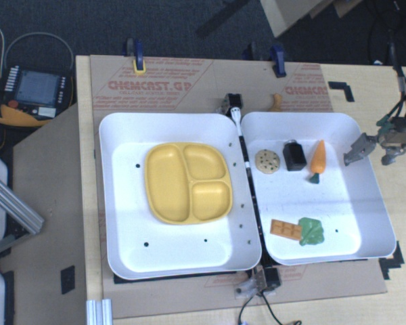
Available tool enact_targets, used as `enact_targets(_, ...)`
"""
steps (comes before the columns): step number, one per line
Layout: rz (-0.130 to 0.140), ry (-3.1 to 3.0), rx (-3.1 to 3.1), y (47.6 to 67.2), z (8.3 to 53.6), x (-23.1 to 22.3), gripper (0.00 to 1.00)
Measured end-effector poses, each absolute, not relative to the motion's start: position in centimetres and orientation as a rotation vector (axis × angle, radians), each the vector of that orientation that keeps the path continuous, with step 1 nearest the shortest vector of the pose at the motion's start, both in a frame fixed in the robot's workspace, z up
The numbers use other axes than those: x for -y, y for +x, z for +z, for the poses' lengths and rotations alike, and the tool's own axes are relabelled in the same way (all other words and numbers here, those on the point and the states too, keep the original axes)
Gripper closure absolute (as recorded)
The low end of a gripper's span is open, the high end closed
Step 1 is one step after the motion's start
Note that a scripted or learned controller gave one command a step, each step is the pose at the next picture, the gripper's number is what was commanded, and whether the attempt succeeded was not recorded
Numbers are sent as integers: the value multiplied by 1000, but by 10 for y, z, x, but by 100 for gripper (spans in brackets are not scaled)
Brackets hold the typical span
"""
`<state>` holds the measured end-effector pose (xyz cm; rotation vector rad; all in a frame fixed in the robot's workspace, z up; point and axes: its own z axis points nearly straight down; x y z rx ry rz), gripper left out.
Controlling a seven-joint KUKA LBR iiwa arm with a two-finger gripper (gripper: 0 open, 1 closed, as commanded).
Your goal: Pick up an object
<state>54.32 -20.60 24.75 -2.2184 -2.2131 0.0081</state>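
The left white bin point(115, 181) holds a yellow three-compartment plastic tray point(188, 181). The right white bin point(365, 202) holds a round cookie point(266, 160), black block point(294, 156), orange carrot point(317, 158), waffle piece point(285, 229) and green broccoli point(312, 231). The gripper point(373, 152) hangs over that bin's right rim, fingers apart, holding nothing.

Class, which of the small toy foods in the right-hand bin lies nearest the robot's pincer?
The orange toy carrot: it lies closest to the pincer, beyond the black block and round cookie.
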Motion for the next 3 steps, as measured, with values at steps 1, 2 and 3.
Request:
enact_targets(1,1,-2221,2222,545,252,206,0)
enact_targets(2,5,-2217,2215,545,188,203,0)
enact_targets(3,5,-2216,2216,544,125,201,0)
